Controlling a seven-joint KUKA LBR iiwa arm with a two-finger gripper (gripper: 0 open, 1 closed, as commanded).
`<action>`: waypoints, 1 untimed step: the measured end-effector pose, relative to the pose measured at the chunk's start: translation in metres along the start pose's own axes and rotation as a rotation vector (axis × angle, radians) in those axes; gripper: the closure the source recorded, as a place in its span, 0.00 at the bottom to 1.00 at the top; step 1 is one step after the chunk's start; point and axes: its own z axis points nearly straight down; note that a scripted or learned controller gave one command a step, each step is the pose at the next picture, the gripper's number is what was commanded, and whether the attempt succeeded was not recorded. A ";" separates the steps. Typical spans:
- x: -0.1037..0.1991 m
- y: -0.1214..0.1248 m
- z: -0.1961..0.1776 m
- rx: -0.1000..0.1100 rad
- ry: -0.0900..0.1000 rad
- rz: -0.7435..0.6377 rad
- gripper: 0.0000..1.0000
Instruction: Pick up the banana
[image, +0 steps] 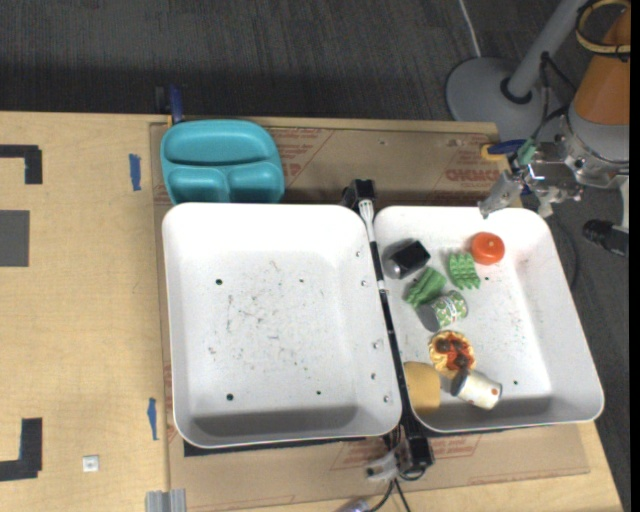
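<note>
End effector (512, 192) hangs over the far right corner of the right bin (560, 300), above the rim and apart from all contents; released or clenched: cannot tell at this resolution. Nothing seen in its grasp. Probable banana (421, 386): dull yellow piece in the near left corner of that bin, against the wall, just beside a white cylinder (480, 391). Well apart from the end effector, so pick not yet begun. Wall contact likely constrains approach. Left bin (200, 250) holds no objects.
</note>
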 end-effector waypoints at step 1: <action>0.105 -0.079 0.010 0.001 0.001 -0.052 0.00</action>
